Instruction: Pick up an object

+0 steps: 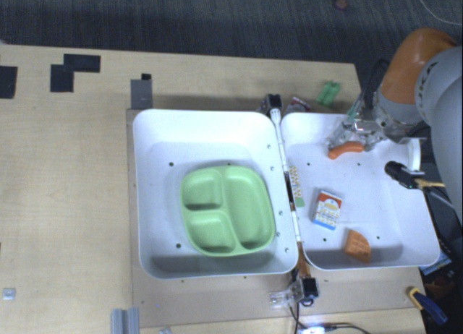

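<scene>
Right bin, far corner: gripper over orange carrot, finger state cannot be told. Risk: carrot rolls against wall, fingers miss.

We can't tell if the gripper fingers are open or closed; they blur into the orange object just below. The arm is cut off at the right edge. The small box, further below the orange object, has print too small to read.
</scene>
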`<state>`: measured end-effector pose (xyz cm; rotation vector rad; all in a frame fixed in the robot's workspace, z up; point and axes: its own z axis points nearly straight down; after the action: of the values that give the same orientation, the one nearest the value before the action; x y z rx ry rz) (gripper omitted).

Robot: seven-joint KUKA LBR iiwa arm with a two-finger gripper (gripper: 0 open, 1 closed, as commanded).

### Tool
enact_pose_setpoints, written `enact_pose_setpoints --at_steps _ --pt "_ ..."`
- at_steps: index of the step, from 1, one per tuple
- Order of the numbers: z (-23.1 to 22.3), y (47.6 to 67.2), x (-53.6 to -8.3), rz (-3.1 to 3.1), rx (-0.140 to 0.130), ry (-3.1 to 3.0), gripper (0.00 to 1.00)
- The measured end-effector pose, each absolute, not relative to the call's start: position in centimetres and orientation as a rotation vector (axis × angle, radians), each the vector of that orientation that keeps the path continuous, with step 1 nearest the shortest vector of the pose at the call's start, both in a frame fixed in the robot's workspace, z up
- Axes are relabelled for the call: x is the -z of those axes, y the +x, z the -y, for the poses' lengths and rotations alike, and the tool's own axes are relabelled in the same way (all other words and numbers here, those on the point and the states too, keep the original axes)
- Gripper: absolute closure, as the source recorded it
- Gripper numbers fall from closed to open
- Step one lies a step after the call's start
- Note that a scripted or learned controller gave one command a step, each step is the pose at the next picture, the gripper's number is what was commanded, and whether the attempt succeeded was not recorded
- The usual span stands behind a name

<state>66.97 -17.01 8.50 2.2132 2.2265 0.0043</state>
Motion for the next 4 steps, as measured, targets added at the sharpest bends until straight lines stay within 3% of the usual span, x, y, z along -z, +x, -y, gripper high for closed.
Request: enact_pose_setpoints --at_steps 1,2,3,4 --pt "17.0 67.2 -9.8 -2.226 -0.008 2.205 1.00" --pt "20.6 67.0 -10.7 -2.221 -0.004 2.215 1.00" --pt "20.6 67.0 -10.7 -2.223 -0.004 2.214 0.00" --pt "11.9 61.4 -8.6 -2.225 -0.006 2.215 0.00"
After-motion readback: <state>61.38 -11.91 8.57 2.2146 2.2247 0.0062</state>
